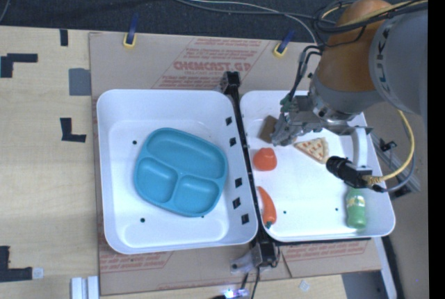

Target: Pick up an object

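Observation:
My gripper (281,134) hangs low over the upper left part of the right bin (306,221), above a brown block (269,128) near the divider. An orange round piece (264,160) lies just below it. A pizza slice toy (313,149) rests to the gripper's right. An orange carrot-like piece (266,204) lies along the bin's left wall. A green object (356,211) sits at the lower right. Nothing shows between the fingers.
The left bin (115,151) holds a blue divided plate (181,171). A black divider with clips (238,151) runs between the bins. A black cable fitting (344,171) and yellow hose trail over the right bin's right side.

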`<state>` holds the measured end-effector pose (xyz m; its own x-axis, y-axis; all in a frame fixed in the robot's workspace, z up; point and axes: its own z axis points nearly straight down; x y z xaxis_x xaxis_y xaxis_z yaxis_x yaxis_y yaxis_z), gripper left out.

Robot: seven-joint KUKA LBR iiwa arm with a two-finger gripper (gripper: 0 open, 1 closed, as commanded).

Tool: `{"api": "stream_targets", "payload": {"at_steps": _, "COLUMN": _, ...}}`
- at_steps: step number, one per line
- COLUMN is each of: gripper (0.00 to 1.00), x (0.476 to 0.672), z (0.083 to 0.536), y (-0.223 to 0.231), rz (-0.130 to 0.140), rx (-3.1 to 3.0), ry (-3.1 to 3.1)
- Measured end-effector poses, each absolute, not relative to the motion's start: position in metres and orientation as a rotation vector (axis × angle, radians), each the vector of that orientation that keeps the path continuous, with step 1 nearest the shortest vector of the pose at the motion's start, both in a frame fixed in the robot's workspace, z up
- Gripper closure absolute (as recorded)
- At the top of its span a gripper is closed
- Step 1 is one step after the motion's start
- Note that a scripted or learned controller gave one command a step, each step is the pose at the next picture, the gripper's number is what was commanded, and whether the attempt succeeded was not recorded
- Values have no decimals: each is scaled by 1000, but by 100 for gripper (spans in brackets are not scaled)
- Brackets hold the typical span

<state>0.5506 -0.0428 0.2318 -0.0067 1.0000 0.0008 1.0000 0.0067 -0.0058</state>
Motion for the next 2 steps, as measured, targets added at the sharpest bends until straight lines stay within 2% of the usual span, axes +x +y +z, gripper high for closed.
{"api": "stream_targets", "payload": {"at_steps": 1, "gripper": 100, "x": 544, "z": 217, "y": 13, "rz": 7, "rx": -2210, "ry": -2225}}
{"api": "stream_targets", "payload": {"at_steps": 2, "gripper": 100, "x": 534, "z": 226, "y": 69, "rz": 5, "rx": -2209, "ry": -2228}}
